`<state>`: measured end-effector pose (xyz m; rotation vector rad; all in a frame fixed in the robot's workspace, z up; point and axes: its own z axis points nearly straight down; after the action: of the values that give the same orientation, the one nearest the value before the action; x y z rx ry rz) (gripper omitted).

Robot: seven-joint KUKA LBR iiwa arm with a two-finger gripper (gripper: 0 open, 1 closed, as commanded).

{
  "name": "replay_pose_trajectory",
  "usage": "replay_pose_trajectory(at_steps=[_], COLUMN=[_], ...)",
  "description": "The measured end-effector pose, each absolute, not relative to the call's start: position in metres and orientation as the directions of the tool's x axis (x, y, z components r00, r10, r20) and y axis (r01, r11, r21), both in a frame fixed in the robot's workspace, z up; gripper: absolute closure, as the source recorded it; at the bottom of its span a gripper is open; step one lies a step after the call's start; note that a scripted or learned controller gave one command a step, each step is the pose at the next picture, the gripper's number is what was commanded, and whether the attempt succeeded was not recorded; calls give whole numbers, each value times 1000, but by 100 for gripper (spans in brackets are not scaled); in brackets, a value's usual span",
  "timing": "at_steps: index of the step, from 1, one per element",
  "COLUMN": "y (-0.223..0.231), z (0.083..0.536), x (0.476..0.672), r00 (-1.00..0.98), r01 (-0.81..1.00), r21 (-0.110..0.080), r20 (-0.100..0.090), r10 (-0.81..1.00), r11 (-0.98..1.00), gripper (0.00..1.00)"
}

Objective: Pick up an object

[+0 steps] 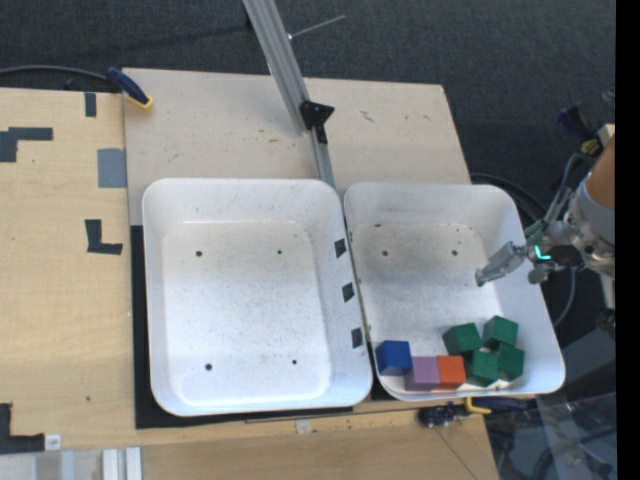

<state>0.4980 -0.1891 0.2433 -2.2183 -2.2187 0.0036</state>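
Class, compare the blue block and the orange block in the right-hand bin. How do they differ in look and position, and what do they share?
Colour: the blue block is deep blue, the orange block bright orange.
Position: the blue block sits furthest left in the row, by the wall next to the other bin; the orange block lies further right, between the purple block and the green blocks.
Shared: both look like small cubes lying along the right bin's near edge.

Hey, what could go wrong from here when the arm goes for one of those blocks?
1. The blocks are packed together in the right bin's near corner: blue block, purple block, orange block and green blocks touch, so the fingers may not fit between them.
2. They sit against the bin wall, which could block a finger.
3. The gripper is off to the side of the pile, so a descent may miss.
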Motion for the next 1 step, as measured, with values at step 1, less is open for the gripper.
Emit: replay_pose_trajectory(at_steps=[1], y=[-189], z=[245], x=[499], r00=[-2], r01=[1000], r21=[-1], r20=[1], r10=[1000], r11=[2], gripper=[0])
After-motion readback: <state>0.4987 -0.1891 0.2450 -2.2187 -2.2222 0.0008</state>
